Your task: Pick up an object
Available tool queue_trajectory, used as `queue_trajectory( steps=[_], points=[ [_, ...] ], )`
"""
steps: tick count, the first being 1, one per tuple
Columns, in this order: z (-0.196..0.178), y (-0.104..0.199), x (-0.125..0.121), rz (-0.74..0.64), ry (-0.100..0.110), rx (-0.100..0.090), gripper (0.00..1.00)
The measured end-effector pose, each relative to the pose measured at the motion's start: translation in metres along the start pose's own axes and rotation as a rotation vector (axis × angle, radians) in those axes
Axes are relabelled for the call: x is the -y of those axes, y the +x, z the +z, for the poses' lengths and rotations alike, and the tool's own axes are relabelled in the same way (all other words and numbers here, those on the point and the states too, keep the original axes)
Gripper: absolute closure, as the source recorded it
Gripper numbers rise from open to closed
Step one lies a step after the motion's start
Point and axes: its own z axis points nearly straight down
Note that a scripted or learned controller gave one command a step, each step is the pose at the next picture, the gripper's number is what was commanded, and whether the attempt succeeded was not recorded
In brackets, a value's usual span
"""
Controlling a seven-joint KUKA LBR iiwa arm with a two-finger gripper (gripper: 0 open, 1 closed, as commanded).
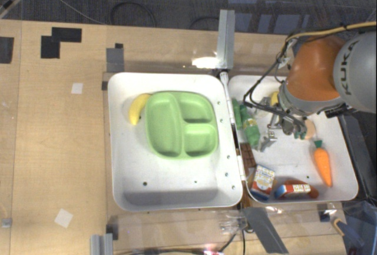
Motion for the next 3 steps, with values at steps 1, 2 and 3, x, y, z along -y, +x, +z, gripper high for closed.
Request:
queue_trajectory(
  steps=[1,2,3],
  points=[
    [0.0,0.006,0.0,0.021,0.0,0.001,0.0],
    [-0.015,0.003,0.001,0.019,0.003,0.01,1.0],
    [-0.171,-0.073,-0.038,-0.126,-0.004,0.005,1.0]
  ],
)
